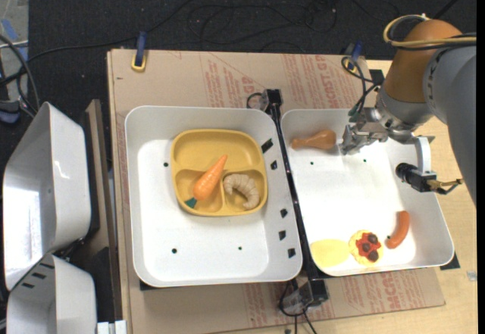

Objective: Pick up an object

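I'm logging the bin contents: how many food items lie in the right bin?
4: a drumstick at the far left by the gripper, a sausage near right, a small pizza and a yellow slice at the near edge.

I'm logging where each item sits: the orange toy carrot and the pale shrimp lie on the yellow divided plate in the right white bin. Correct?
Not quite. In the camera view, the orange toy carrot and the pale shrimp do lie on the yellow divided plate, but that plate sits in the left white bin, not the right one.
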{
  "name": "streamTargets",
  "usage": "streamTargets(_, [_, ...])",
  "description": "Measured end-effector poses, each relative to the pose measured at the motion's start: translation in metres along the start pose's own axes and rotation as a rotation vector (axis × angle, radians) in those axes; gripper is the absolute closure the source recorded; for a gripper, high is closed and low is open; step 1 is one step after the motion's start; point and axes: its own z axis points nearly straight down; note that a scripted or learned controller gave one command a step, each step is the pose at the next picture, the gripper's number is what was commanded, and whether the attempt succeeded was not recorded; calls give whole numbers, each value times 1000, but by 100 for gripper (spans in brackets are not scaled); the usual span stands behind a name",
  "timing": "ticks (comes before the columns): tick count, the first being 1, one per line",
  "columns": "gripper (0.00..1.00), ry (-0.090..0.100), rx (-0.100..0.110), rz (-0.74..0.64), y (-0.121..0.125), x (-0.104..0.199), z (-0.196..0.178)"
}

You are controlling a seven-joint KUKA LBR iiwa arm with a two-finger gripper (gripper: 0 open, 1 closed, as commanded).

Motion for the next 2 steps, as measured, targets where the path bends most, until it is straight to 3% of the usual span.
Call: streamTargets(2, [100, -1, -5, 3, 1, -13, -123])
